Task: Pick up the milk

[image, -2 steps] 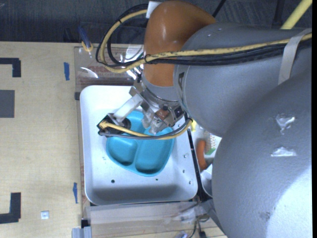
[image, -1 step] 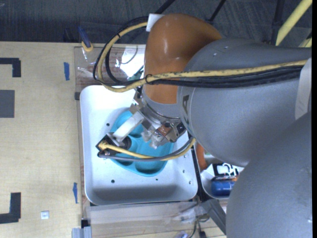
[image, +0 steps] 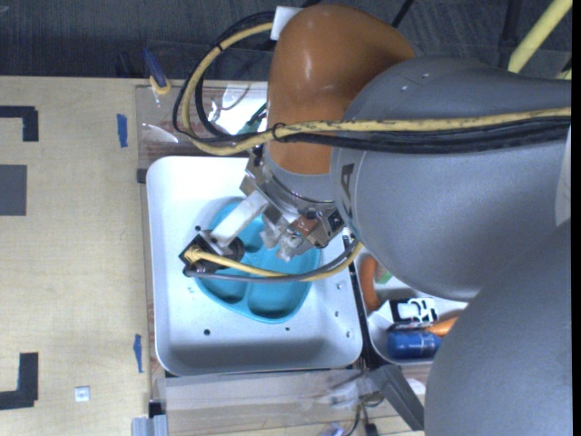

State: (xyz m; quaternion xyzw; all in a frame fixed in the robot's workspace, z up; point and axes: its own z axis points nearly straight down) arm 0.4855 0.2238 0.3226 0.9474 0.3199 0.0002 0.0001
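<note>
My gripper (image: 283, 240) hangs low in the left bin (image: 177, 271), just above a blue divided plate (image: 268, 296). Nothing shows in its grasp. A small black-and-white patterned item (image: 414, 312), possibly the milk carton, lies in the right bin, partly covered by the arm. It is apart from the gripper, to its lower right. The large grey arm with its orange band hides most of the right bin.
A blue can (image: 410, 341) lies just below the black-and-white item in the right bin, and an orange object (image: 367, 284) lies near that bin's left wall. The divider between the bins runs close to the gripper's right. Bare wooden bench stretches to the left.
</note>
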